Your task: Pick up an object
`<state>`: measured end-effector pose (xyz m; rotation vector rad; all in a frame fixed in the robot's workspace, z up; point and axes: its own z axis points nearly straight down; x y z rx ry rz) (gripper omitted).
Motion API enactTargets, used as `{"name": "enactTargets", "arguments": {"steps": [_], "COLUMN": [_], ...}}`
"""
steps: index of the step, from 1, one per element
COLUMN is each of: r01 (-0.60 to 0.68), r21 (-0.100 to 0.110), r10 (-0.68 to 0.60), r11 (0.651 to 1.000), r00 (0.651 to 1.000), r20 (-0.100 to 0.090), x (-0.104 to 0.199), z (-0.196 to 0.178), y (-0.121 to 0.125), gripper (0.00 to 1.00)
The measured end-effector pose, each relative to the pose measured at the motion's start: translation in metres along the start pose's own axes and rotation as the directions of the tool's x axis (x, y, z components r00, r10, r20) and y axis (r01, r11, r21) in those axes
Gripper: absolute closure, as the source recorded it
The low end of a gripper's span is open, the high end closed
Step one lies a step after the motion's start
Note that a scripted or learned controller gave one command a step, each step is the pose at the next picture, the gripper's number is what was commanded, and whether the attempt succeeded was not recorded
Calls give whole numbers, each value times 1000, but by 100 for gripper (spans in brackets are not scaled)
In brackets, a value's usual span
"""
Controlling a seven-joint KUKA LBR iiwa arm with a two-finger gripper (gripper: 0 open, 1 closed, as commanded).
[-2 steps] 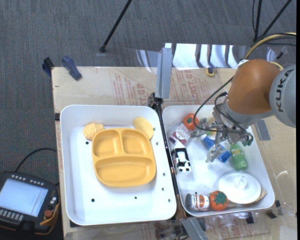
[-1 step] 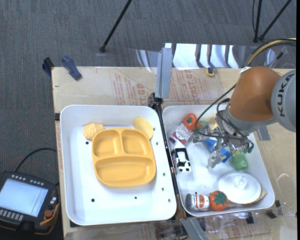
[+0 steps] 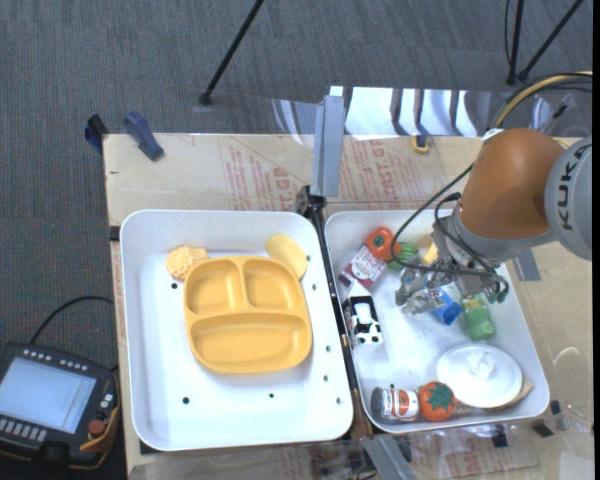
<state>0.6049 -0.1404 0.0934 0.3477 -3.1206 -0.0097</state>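
Note:
The arm's orange wrist band (image 3: pixel 510 183) hangs over the right bin (image 3: pixel 535 368). Below it, my gripper (image 3: pixel 422 293) is down among the bin's objects. A blue block (image 3: pixel 448 308) and a green block (image 3: pixel 477 320) lie just right of it. A small green piece (image 3: pixel 406 253) sits just above it. A red tomato (image 3: pixel 380 242) and a dark red packet (image 3: pixel 364 266) lie to its upper left. A black-and-white cow toy (image 3: pixel 363 322) sits at the bin's left wall. I see nothing held.
A white lidded bowl (image 3: pixel 479 374), a small can (image 3: pixel 394 403) and an orange tomato-like toy (image 3: pixel 438 400) fill the right bin's front. The left bin (image 3: pixel 155 388) holds a yellow divided plate (image 3: pixel 248 313), a yellow waffle-like piece (image 3: pixel 185 261) and a yellow oval (image 3: pixel 287 254).

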Motion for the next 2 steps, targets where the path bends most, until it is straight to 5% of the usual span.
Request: {"name": "enactTargets", "arguments": {"steps": [1,2], "r01": [0,-68], "r21": [0,3], "r10": [0,68], "r11": [1000,998], "r00": [1000,998], "r20": [-1,-1], "x": [0,24], "z": [0,8], "y": [0,5], "gripper": [0,0]}}
